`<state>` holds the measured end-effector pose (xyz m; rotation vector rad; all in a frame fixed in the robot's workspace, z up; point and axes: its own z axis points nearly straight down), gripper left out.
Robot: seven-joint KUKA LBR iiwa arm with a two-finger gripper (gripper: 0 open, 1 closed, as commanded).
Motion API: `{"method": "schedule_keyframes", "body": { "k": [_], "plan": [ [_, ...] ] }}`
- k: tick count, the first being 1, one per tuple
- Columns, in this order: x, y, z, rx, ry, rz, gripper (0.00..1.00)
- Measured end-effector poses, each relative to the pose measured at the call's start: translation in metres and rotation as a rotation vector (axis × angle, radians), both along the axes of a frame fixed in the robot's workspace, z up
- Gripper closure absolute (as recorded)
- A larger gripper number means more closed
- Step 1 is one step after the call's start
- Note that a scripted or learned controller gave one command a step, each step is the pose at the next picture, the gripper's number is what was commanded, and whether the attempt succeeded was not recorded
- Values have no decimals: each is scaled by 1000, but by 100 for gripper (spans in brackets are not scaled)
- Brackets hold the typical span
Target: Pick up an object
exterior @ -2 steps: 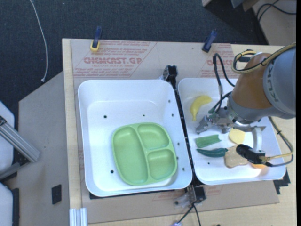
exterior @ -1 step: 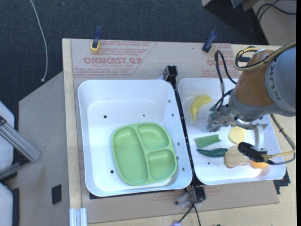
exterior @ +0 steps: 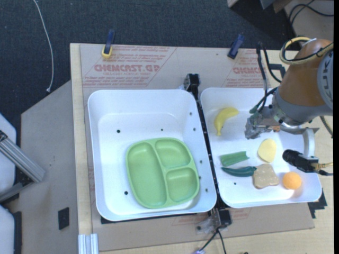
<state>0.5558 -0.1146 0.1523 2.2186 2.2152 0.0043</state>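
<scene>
The right bin (exterior: 233,194) holds several small objects. A yellow banana (exterior: 224,118) lies near its back left. A pale yellow rounded piece (exterior: 267,150) sits in the middle, with a light green flat piece (exterior: 233,158) and a dark green pepper (exterior: 239,170) to its left. A tan bread-like piece (exterior: 265,177) and an orange ball (exterior: 292,181) rest near the front. My gripper (exterior: 259,129) hangs low over the bin between the banana and the pale yellow piece, just behind that piece. Nothing is seen in its grasp.
The left bin (exterior: 100,115) contains a green divided plate (exterior: 162,171). A black clamp (exterior: 192,81) sits at the back between the bins. The grey and orange arm (exterior: 302,83) covers the right bin's back right corner, and a black part (exterior: 299,161) juts out beside the orange ball.
</scene>
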Motion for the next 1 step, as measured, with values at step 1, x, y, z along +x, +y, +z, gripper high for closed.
{"method": "schedule_keyframes", "body": {
  "k": [1],
  "plan": [
    [-7, 5, 51, 1, -1, 3, 100]
  ]
}}
